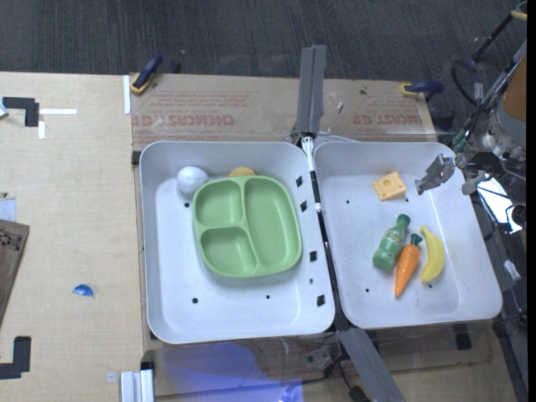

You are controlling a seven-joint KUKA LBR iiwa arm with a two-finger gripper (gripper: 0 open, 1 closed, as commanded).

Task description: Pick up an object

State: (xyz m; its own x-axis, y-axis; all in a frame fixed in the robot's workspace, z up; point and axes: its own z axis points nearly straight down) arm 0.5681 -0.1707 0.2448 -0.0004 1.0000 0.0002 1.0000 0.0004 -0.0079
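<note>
The right bin (pixel 368 304) holds a yellow cheese wedge (pixel 389 186) near its back. A green bottle (pixel 391 243), an orange carrot (pixel 405 266) and a yellow banana (pixel 433 255) lie close together towards its front right. My gripper (pixel 434 175) hangs over the bin's back right corner, to the right of the cheese wedge and apart from it. Nothing shows in its grasp. The arm (pixel 511 107) reaches in from the right edge.
In the left bin (pixel 167 308) lies a green divided plate (pixel 248 224), with a white ball (pixel 192 177) and a small yellow thing (pixel 242 172) behind it. A grey divider bar (pixel 311 90) stands between the bins at the back. Cables hang at the far right.
</note>
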